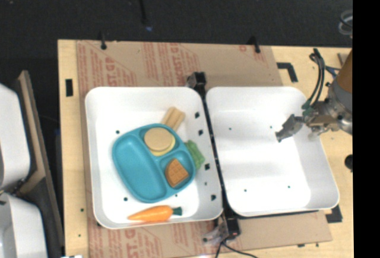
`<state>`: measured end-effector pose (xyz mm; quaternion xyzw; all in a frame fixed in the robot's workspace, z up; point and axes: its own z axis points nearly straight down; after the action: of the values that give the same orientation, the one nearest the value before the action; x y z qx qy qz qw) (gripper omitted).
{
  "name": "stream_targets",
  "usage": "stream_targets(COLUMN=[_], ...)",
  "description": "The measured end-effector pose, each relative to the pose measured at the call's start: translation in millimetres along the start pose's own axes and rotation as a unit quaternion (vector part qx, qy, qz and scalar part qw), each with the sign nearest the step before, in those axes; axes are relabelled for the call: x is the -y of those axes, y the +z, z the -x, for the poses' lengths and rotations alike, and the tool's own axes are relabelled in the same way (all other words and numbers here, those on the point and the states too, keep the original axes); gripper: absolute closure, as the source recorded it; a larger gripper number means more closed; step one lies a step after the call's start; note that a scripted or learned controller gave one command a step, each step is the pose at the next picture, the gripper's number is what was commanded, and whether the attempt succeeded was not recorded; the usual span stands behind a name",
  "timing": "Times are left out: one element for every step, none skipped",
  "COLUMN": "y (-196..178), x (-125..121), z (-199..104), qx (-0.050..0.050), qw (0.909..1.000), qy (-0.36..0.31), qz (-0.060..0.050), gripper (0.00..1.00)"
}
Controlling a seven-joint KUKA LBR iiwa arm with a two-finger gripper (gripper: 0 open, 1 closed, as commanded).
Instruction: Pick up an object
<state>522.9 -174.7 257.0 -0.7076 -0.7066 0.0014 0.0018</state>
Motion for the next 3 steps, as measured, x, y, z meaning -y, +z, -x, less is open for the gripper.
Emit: stream_targets(y=[-3,43,104], x=[-1,-7,-5], z=[0,-5,1], qx=[0.0,0.0,0.0], qw=[1.0,1.0,1.0], qy=[0.0,-0.001,0.0], qz=[0.003,0.001,0.0], gripper=[0.0,0.0,0.0])
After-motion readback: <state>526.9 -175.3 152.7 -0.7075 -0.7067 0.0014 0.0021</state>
